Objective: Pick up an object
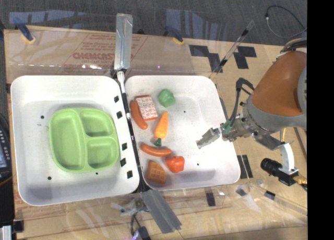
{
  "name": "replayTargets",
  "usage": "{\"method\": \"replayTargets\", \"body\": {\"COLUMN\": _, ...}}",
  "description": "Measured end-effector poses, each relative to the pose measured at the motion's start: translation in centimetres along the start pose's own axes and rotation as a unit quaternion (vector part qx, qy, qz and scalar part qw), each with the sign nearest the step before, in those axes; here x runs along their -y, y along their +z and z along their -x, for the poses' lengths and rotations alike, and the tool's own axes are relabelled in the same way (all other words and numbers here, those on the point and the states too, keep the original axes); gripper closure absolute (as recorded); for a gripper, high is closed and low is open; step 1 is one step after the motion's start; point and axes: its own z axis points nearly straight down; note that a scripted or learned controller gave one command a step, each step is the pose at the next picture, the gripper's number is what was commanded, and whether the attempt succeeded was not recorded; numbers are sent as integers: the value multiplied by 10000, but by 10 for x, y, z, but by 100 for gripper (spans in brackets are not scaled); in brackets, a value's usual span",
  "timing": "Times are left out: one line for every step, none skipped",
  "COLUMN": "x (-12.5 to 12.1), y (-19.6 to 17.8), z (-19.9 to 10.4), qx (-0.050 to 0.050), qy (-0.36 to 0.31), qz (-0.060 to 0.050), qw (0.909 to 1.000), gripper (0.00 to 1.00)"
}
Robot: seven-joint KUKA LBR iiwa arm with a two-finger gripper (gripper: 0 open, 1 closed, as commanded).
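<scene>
Objects for picking lie in the right bin (222,129), clustered toward its left side at the centre of the frame. At the right of that bin sits the gripper (206,138), reaching in from the grey and orange arm (276,95) at the right edge; whether its fingers are apart or together I cannot tell, and nothing shows between them. Bare white floor separates it from the toys. Nearest, to its left, are the orange carrot (162,124) and below it a long sausage (155,150) with a red pepper (175,164) just beside its right end. A waffle-like brown piece (155,171) lies at the lower left corner. Higher up sit a green pepper (166,97), a red-and-white packet (146,107) and a second sausage (138,115) touching the packet's left side. Further left, the left bin (31,181) holds a green divided plate (83,139)
</scene>
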Motion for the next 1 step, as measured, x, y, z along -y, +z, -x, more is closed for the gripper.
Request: {"method": "replayTargets", "body": {"x": -59, "y": 106, "z": -41, "qx": -4, "qy": 587, "qz": -19, "qw": 9983, "gripper": 0}}
